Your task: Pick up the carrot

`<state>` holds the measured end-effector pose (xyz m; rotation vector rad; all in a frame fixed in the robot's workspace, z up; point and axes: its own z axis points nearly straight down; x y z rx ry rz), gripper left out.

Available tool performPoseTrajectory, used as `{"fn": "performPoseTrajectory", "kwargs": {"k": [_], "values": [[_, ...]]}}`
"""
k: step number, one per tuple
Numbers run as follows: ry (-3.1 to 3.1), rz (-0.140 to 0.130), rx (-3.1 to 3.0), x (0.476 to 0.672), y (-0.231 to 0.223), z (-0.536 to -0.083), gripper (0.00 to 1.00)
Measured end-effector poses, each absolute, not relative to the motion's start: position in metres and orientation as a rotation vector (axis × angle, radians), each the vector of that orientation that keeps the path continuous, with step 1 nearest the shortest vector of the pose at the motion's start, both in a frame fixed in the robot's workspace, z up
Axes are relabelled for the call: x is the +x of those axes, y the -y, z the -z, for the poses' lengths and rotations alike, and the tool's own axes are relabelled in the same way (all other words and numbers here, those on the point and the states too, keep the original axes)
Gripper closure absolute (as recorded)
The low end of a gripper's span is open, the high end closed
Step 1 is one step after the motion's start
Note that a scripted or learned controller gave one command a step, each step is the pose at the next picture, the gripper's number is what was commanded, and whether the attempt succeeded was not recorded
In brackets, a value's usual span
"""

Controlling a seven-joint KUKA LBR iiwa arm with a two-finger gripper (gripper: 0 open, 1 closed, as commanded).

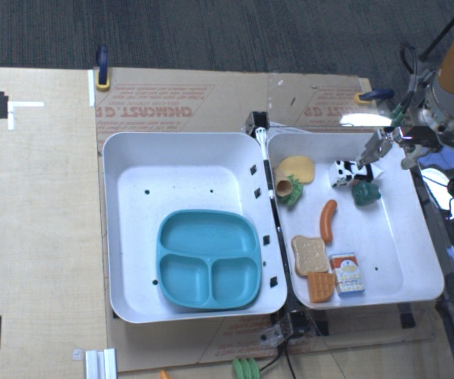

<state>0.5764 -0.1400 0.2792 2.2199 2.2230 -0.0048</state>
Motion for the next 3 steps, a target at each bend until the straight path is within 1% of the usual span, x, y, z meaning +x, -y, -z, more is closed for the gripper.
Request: {"fn": "performPoseTrajectory", "kwargs": {"k": [1,2,3], "values": [[-1.951,0.007,2.466,0.547,0.088,-0.194,0.0],[-1.658,0.007,2.669,0.487,0.043,-0.258,0.0],[-1.776,0.005,2.589,0.557,0.056,-0.298,0.0]]}}
